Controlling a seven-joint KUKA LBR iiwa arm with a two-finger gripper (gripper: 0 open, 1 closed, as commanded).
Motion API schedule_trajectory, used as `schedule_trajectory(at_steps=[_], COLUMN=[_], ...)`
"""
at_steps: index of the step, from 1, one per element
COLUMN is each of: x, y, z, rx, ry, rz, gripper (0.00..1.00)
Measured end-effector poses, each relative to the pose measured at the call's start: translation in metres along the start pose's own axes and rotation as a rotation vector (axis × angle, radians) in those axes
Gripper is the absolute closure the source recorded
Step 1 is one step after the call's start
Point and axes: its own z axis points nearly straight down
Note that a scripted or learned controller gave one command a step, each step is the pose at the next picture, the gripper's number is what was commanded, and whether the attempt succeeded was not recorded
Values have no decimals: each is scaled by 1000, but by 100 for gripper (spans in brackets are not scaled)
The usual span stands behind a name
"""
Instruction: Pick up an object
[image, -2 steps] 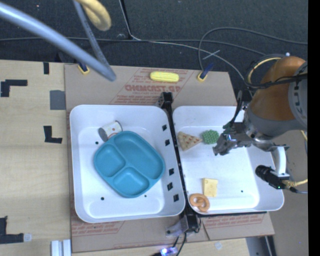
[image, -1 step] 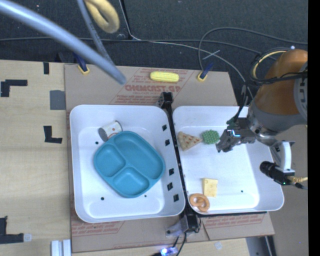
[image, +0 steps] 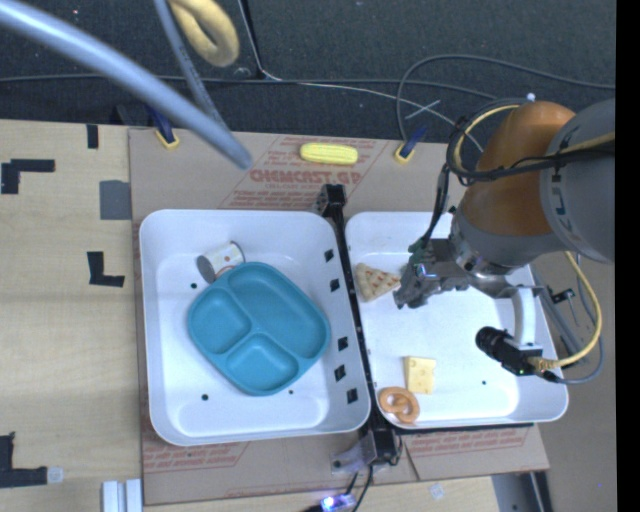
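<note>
Nearest, a pretzel (image: 398, 404) and cheese wedge (image: 421, 375) lie in the right bin (image: 500, 405). Beyond them the end effector (image: 412, 287) hangs low beside a cracker-like slice (image: 374, 281), probably its target; whether it grips anything, I cannot tell. The left bin (image: 160, 330) holds a blue tray (image: 258, 326).

A blurred grey bar (image: 130, 75) crosses the top left corner, running off the upper edge. Beside it, a soft yellow shape (image: 205, 28) is cut by the top edge, too blurred to identify. The arm (image: 535, 185) leaves the picture at the right. Its gripper (image: 412, 290) is a dark cluster above the right bin (image: 500, 400); its finger position cannot be made out. The gripper overlaps one edge of a tan wedge (image: 373, 281). A small cup-like item (image: 220, 261) is partly tucked behind the blue tray (image: 258, 326).
</note>
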Motion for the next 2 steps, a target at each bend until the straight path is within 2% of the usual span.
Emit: schedule_trajectory(at_steps=[1, 2], x=[61, 109], y=[-7, -13], z=[6, 1], rx=[1, 0], ry=[0, 0], rz=[-1, -1], gripper=[100, 100])
